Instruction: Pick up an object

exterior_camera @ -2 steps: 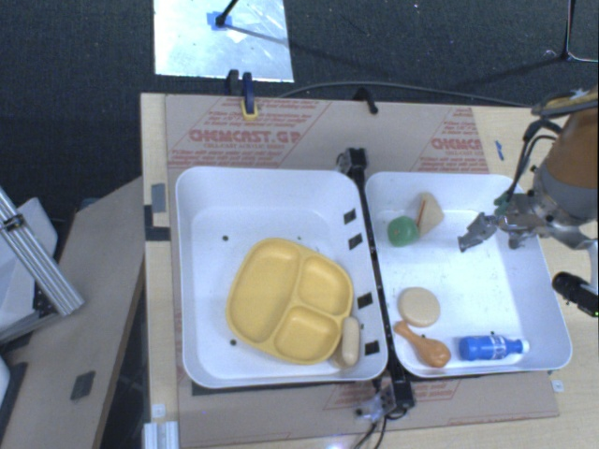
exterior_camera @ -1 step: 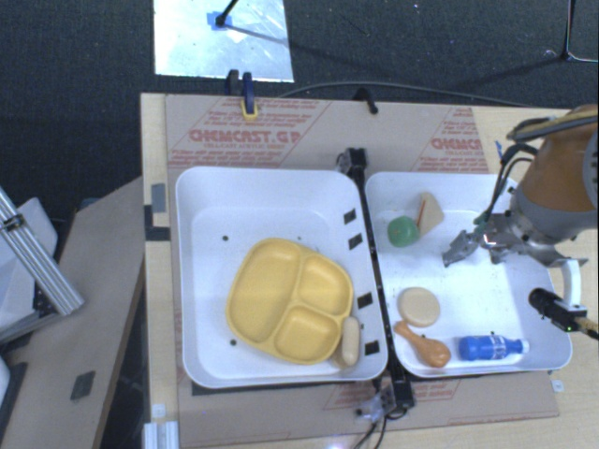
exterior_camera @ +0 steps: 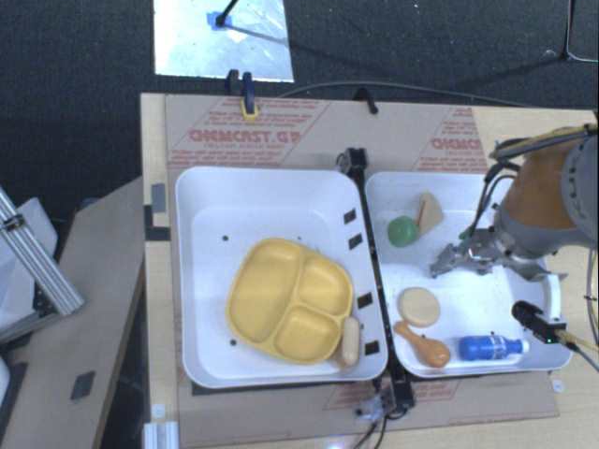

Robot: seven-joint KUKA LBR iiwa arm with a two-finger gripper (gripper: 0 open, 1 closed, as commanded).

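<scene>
The grey arm's gripper, its opening impossible to tell, hangs between a small green ball and a round tan disc; descending there risks grasping nothing.

Right bin: white, shallow, directly under the claw. Left bin: same make, touching the first, on the claw's far side from the arm. Black clips along the shared rim, near the claw. Brown board with red CHEMCAST lettering under both bins. Yellow-and-blue clamp on the board's back edge, well beyond the claw. Silvery sheet on dark carpet further back. Aluminium rail far off, past the left bin.
</scene>
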